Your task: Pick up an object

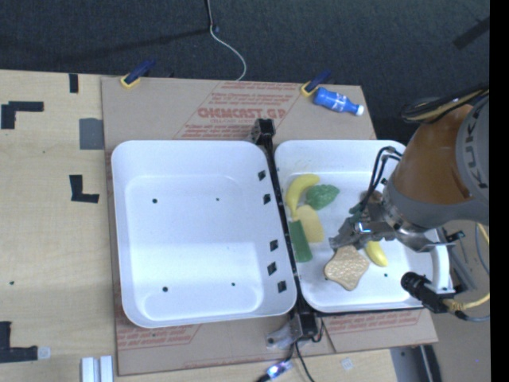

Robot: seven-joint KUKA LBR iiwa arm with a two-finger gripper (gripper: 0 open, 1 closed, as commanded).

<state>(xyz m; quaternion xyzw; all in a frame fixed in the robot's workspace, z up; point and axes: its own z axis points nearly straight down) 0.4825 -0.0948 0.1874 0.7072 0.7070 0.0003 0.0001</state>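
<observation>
Dark carpet lies behind the bench (pixel 48 237), which carries a cardboard sheet (pixel 231 110) under two shallow white bins. Note the left bin (pixel 191 229) shows bare floor with a few dark dots.

Right bin (pixel 318 153) contents, read from the bin's centre:
- yellow banana-like piece (pixel 300 191) at about 10 o'clock, long axis running roughly 1 to 7 o'clock
- leafy green piece (pixel 322 196) just beside it, touching or nearly so
- pale yellow block (pixel 310 224) and dark green strip (pixel 300 240) at about 8 o'clock, along the divider
- tan bread-like piece (pixel 347 269) at about 6 o'clock
- small yellow piece (pixel 376 254) at about 5 o'clock

Outside the bins, a blue bottle (pixel 337 101) lies on its side at the cardboard's far edge.

You will find the end effector (pixel 355 231) low over the right bin, arm entering from 3 o'clock. Its finger state cannot be read from this angle; nothing is visibly held.

Judgement: the tan bread-like piece is the nearest candidate, lying just at 6 o'clock of the end effector, nearly under it. The small yellow piece sits close at 4 o'clock. Any pick turns on a short shift toward 6 o'clock before descent.
</observation>
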